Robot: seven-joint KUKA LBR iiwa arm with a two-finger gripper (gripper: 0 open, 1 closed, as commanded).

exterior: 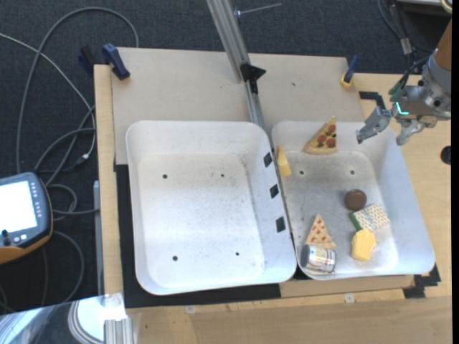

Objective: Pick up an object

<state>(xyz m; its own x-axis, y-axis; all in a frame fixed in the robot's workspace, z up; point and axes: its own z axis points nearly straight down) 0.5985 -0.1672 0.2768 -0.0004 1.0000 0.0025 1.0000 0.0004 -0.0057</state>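
I see two white bins side by side on the bench; the left bin (193,206) has bare floor, the right bin (401,192) holds all the items. The arm (441,70) comes in from the right, gripper (391,129) over the right bin's top-right rim w/ fingers spread apart, nothing between them. A metal pole (226,27) slants down to the gap btwn bins. In the right bin: 2 pizza slices, one (323,137) near the top, just left of the gripper, one (320,230) low; 1 can (318,259) touching that low slice; 1 yellow block (363,244); 1 patterned packet (371,216); 1 brown ball (355,199). Nothing blocks the top slice.
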